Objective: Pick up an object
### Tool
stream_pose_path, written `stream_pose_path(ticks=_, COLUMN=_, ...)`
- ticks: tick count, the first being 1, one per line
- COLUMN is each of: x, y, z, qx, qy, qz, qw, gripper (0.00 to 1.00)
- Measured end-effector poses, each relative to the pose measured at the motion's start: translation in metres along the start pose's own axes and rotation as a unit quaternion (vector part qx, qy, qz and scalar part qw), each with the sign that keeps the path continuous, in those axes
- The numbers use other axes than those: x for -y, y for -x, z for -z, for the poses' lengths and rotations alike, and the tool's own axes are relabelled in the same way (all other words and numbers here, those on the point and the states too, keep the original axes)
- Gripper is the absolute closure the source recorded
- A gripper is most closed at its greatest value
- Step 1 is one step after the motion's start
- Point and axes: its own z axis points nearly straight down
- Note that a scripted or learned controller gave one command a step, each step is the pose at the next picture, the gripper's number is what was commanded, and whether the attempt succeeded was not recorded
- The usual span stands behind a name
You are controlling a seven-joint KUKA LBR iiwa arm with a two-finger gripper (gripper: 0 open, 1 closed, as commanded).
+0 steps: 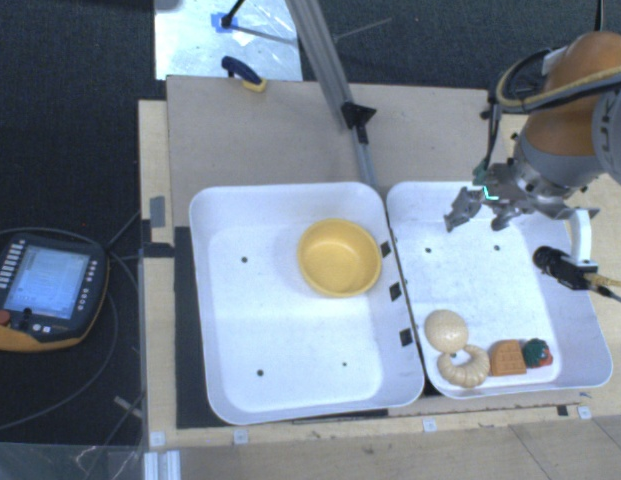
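A: Where does the camera sit?
B: High over the bench [270,128], slanting down, well back from the claw [480,212]; both white bins [230,368] lie below and left of it.

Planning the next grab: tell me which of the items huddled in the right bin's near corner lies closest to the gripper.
The pale egg-shaped piece. It sits at the top of the cluster, toward the gripper; the ring, orange block and green-and-red piece lie farther down.

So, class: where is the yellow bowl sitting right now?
The yellow bowl sits in the left bin, near its upper right corner, beside the divide from the right bin.
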Motion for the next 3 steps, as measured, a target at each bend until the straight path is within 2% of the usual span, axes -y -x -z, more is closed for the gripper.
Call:
stream_pose_path(ticks=1, x=0.000, y=0.000, z=0.000, qx=0.000, qy=0.000, qz=0.000, qw=1.0000, gripper=0.00)
stream_pose_path(ticks=3, x=0.006, y=0.000, z=-0.088, qx=0.000, qy=-0.002, qz=0.000, qw=1.0000, gripper=0.00)
